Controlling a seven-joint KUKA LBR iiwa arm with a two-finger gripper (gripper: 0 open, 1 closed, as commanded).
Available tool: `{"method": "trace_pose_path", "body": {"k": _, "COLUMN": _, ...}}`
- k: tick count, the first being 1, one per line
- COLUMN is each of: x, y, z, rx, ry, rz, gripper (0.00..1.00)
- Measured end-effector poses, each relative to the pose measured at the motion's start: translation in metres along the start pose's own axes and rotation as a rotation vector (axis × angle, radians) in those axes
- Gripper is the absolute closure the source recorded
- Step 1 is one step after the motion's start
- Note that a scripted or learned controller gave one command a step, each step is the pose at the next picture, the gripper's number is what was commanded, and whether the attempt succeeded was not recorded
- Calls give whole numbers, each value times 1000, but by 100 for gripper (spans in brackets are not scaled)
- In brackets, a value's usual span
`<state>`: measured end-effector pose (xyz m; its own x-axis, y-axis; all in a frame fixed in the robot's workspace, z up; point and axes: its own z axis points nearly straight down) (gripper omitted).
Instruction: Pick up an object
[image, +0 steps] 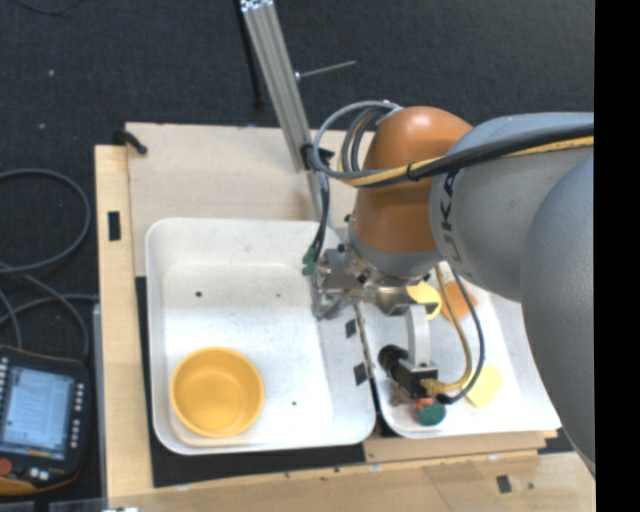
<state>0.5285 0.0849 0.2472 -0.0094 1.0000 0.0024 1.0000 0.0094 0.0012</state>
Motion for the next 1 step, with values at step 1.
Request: {"method": "trace_pose_path", "body": {"k": 1, "x": -4, "y": 0, "z": 0, "rx": 0, "ry": -2, "rz": 6, "gripper": 0}}
